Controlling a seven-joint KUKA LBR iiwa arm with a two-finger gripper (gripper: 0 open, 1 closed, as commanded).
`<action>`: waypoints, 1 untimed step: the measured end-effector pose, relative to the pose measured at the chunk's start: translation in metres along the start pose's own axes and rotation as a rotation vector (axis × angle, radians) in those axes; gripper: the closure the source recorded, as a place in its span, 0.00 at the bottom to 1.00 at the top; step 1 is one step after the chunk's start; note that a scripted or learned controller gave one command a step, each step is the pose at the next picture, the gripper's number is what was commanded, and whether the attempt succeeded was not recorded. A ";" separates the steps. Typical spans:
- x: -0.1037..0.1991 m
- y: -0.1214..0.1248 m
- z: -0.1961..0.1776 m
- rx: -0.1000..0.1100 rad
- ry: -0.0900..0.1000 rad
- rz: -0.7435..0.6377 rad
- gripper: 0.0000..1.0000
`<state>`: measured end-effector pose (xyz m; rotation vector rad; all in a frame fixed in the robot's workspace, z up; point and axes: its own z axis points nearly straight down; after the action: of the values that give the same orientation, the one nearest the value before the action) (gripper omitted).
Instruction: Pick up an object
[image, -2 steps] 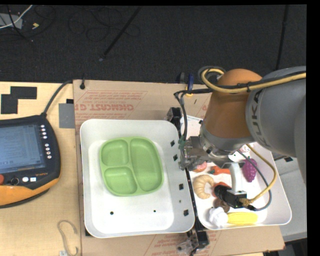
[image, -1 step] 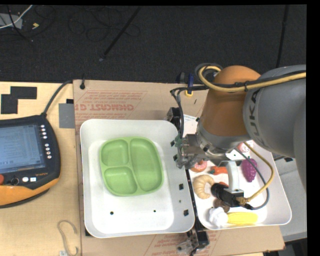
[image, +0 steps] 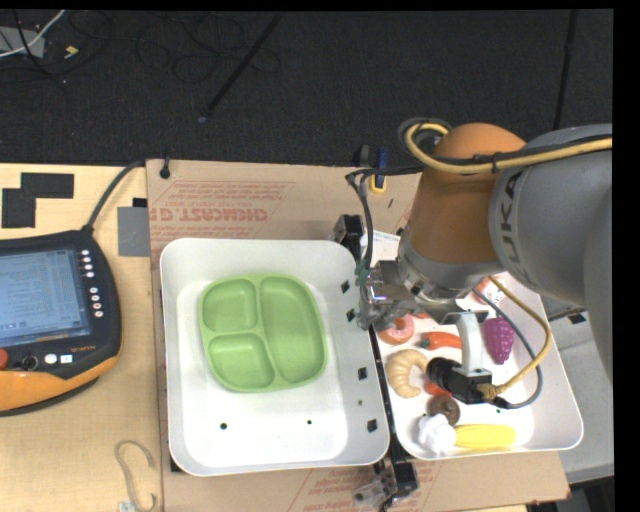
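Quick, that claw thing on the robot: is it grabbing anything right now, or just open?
Gripper: cannot be told, open or closed; the wrist covers most of it, low over the right bin.

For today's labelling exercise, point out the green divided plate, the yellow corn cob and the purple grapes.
green divided plate (image: 290, 335): camera view, floor of its long compartment.
yellow corn cob (image: 485, 436): camera view, its middle.
purple grapes (image: 498, 338): camera view, middle of bunch.

Arm (image: 470, 215) over toy food (image: 405, 372); green plate (image: 263, 332), left bin (image: 260, 440).
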<state>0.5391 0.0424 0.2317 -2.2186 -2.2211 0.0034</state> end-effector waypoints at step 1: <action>-0.001 -0.003 0.013 0.002 -0.001 0.000 1.00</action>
<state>0.5357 0.0417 0.2185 -2.2183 -2.2201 0.0061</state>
